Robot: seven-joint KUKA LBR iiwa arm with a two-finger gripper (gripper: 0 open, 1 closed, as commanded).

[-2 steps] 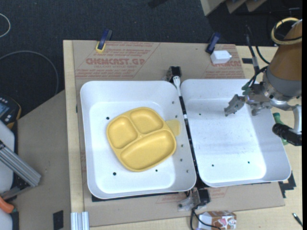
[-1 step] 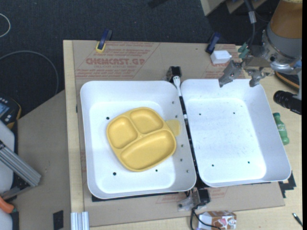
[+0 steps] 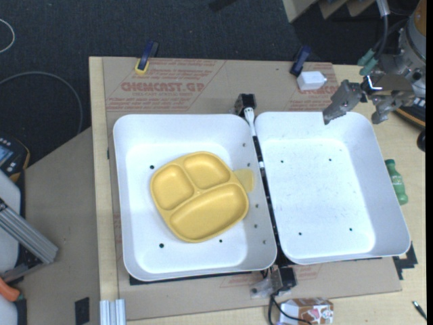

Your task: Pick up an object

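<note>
Leftmost, the shallow white plastic bin on the left carries the only thing worth grasping: a yellow three-compartment plastic plate, lying flat just left of that bin's centre, with a small flat yellow scrap touching its right rim. A dark seam with a black clip at its far end divides this bin from the shallow white plastic bin on the right, whose floor shows only speckles and a few dark dots.

Above the right bin's far right corner hangs the hand, two grey fingers spread apart with nothing between them, well apart from the plate.

Trouble seems likely to come from the plate itself. It is broad, low and smooth, so fingers coming straight down would probably meet its face and slide; a rim pinch looks like the only hold, and a slight miss could push it against the bin wall. The reach across both bins is long, too.

Most of the arm is cut off at the right edge, and the far finger is hard to make out against the clutter behind.
</note>
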